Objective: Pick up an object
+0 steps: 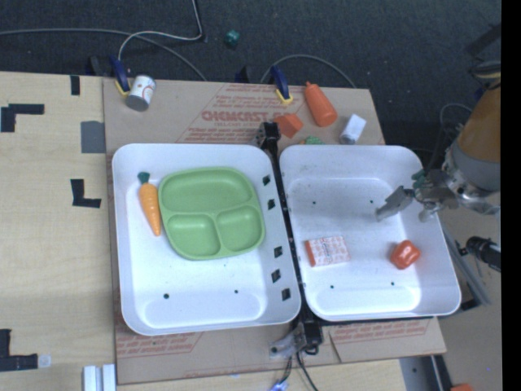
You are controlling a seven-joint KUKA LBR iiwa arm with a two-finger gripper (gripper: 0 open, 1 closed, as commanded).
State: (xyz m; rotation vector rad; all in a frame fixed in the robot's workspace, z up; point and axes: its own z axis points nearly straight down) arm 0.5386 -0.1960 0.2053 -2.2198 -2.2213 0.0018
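In the right bin (358,300) a small red-orange object (404,255) lies near the right wall. A flat red-and-white packet (327,251) rests near the bin's left side. My gripper (409,205) hangs over the right bin's upper right part, just above the red-orange object and apart from it. It is open, one finger (391,203) pointing left, with nothing between the fingers. The left bin (195,312) holds a toy carrot (150,207) beside a green divided plate (213,212).
Behind the bins on the cardboard lie an orange bottle (320,104), a small orange block (291,125), a white cube (352,127) and a small can (140,92). Cables and clamps run along the back edge. A black divider (281,218) joins the bins.
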